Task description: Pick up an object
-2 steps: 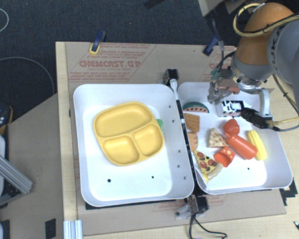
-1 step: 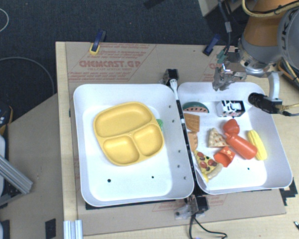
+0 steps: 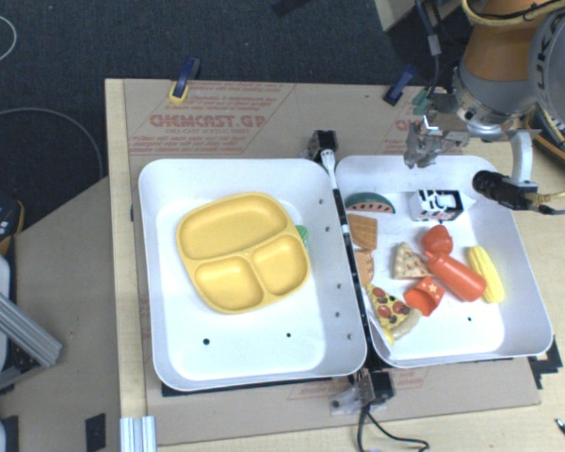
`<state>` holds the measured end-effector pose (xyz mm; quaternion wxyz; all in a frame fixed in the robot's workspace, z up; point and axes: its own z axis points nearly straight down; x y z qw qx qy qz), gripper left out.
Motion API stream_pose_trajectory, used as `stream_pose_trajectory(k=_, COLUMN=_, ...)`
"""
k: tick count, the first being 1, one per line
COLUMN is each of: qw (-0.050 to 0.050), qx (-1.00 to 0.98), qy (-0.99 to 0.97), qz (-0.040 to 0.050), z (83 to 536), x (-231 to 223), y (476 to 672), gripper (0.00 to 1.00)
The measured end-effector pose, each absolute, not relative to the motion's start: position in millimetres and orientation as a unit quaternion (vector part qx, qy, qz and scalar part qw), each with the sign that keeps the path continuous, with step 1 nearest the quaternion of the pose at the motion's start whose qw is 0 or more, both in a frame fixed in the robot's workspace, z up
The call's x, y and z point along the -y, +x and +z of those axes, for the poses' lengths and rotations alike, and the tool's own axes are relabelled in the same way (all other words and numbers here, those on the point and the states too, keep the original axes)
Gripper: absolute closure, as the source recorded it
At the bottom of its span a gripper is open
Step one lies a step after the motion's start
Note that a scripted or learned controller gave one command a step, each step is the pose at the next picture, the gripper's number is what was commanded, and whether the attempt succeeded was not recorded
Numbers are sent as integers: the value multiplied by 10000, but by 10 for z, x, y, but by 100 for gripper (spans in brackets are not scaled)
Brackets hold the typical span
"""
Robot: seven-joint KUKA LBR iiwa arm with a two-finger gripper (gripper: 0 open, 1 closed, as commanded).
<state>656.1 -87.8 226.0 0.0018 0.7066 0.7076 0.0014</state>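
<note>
Toward the upper right of the frame, we see the gripper hanging above the right bin, holding nothing. Centre-right lies a toy hot dog: light, stiff, slick plastic, we judge; best pinched across its narrow middle.

toy foods clustered in right bin, yellow divided plate in left bin

Robotics lab: clamped bench, cables
</note>
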Motion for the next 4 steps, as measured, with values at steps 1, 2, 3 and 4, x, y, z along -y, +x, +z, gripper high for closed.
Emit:
stream_pose_trajectory(k=1, qw=-12, qx=-7089, qy=7053, qz=7, z=2338, x=415, y=6460, gripper=100)
stream_pose_trajectory(k=2, qw=-17, qx=-7087, qy=7055, qz=0, z=2329, x=-5, y=6334, gripper=100)
stream_pose_trajectory(k=3, qw=-20, qx=-7091, qy=7051, qz=0, z=2310, x=-510, y=6244, gripper=100)
stream_pose_trajectory(k=4, qw=-15, qx=-7067, qy=7075, qz=-15, z=2189, x=-497, y=6091, gripper=100)
